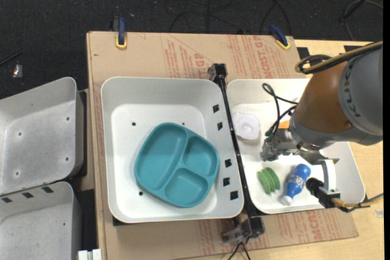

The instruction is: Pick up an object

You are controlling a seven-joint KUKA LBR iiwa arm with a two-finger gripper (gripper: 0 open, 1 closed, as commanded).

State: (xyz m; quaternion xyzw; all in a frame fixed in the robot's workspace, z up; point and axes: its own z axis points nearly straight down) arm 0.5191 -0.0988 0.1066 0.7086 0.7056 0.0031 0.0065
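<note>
Where wrist overhangs, tool point(272, 151) fingertips indistinct.

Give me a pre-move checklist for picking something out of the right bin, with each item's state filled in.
1. Targets in right bin: green ring, blue bottle, clear cup present. Ok.
2. Gripper over right bin, near the green ring. Ok.
3. Anything already held: cannot tell.
4. Bottle lies on its side, close beside the ring; crowded grasp. Not ok.
5. Teal divided plate sits in left bin, away from the arm. Ok.
</note>
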